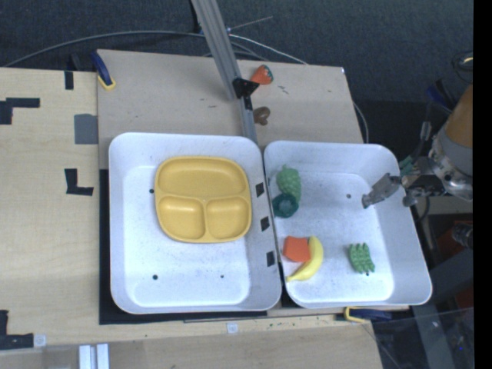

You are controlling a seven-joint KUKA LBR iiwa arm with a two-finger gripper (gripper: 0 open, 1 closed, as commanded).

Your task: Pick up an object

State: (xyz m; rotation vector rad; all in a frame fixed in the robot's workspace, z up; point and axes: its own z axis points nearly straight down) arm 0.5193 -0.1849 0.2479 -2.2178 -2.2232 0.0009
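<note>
The right bin (pixel 384 158) holds several small items. A bumpy green fruit (pixel 289 181) lies by the bin's left wall, with a dark teal cup (pixel 285 204) touching it just below. Lower down, an orange-red block (pixel 296 248) lies against a yellow banana (pixel 311 261). A spiky green toy (pixel 360 257) lies alone toward the lower right. My gripper (pixel 400 191) hangs over the right rim of this bin, well above and to the right of the spiky toy. Its two grey fingers (pixel 379 190) stand apart, open, with nothing between them.
The left bin (pixel 127 229) holds a yellow divided plate (pixel 203 198). A grey pole (pixel 217 37) slants down to the wall between the bins. A small orange-and-green item (pixel 263 74) and a brown one (pixel 261 115) lie on the bench behind the bins.
</note>
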